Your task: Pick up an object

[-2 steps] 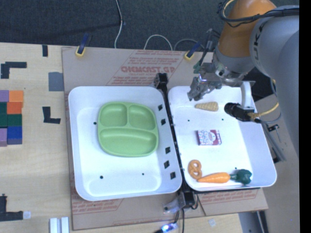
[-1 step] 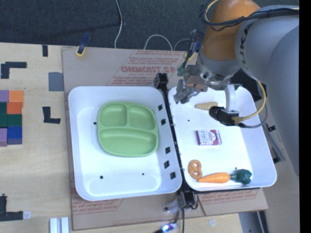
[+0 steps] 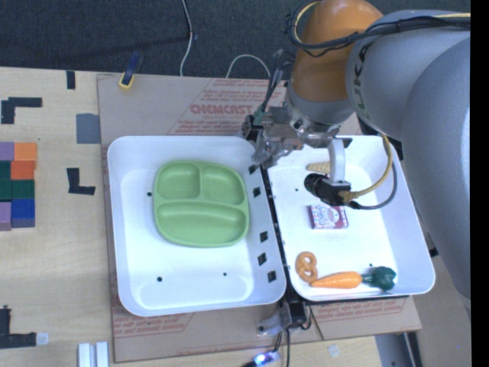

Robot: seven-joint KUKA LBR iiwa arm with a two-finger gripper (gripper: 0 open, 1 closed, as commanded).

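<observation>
Here the arm [image 3: 412, 75] reaches in from the right, and the gripper [image 3: 265, 145] hangs over the far end of the wall where the two bins meet, just at the right bin's [image 3: 401, 228] near-left corner as seen from the arm. Whether it is clenched, released or grasping anything I cannot tell, as the wrist hides its tip. No object is seen in its hold. In the left bin [image 3: 122, 228] a green plate [image 3: 202, 203] with three compartments lies flat, a little toward the far side. In the right bin a pale cone [image 3: 318, 167] lies near the gripper, on the far side. A small pink box [image 3: 328, 217] lies flat near the middle. Toward the near edge sits a pretzel [image 3: 306, 265], and just beside it a carrot [image 3: 336, 280] lies on its side, its green top [image 3: 382, 277] pointing right. Both bins rest on cardboard [image 3: 206, 105]. Well apart, at the bench's left edge, stands a stack of coloured blocks [image 3: 19, 186].
</observation>
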